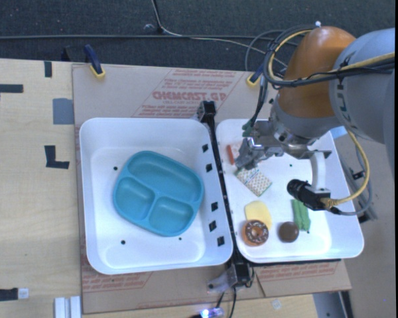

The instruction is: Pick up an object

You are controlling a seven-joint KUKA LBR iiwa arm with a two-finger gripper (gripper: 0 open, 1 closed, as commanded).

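Observation:
My gripper (247, 159) hangs low over the upper left part of the right bin (341, 240). Its fingers reach down just above a white dotted block (255, 181), with an orange-red piece (231, 154) at its left side. Nothing shows clearly between the fingers. Further toward the front of the same bin lie a yellow piece (257, 212), a sprinkled donut (256, 232), a brown ball (288, 232) and a green stick (300, 215).
The left bin (99, 244) holds a blue divided plate (158, 192). A black divider (215, 184) runs between the bins. The arm's grey body and orange band (316, 52) overhang the right bin's back. A black cable plug (304, 192) juts over the right bin.

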